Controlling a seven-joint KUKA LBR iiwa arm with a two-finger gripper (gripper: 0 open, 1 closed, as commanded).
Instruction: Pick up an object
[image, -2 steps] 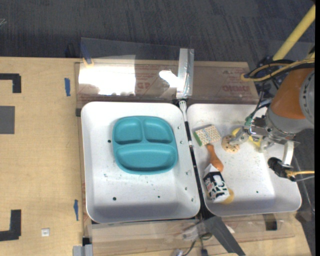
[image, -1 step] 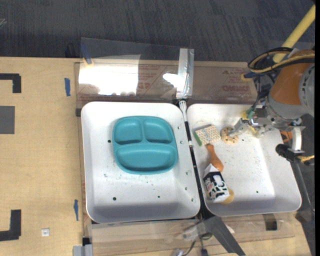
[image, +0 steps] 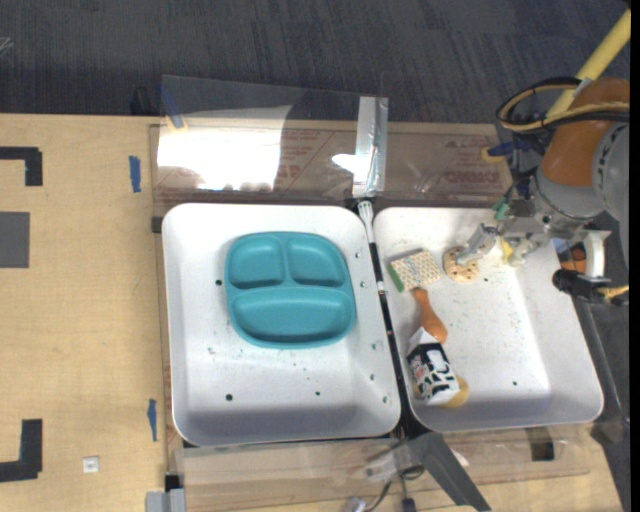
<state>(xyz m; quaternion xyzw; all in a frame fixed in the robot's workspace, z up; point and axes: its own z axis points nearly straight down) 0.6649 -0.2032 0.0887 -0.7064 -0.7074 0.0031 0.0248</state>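
Wood bench (image: 70, 330) w/ black tape marks at left, dark carpet behind. Two white bins side by side: left bin (image: 200, 400) holds a teal divided plate (image: 290, 288), upright, three sections, sitting toward the bin's back-centre. Clear plastic sheet (image: 260, 150) stands behind the bins w/ a taped strip at its right edge.

Right bin (image: 540, 380) holds the loose objs. Brush (image: 420, 285) w/ pale bristle head near the back-left and orange handle running toward the front. Just in front of it, touching or nearly so, a black-and-white printed pouch (image: 433, 375) near the bin's front-left corner, tan edge at its right. Small round tan obj (image: 461, 265) lies near the back, right of the brush head.

Arm enters from right, orange band (image: 580, 140) w/ yellow cable above. Gripper (image: 490, 243) hangs low over the right bin's back edge, tip just beside the round tan obj; contact unclear. Can't tell if the pincer is spread or pressed together; nothing visibly pinched.
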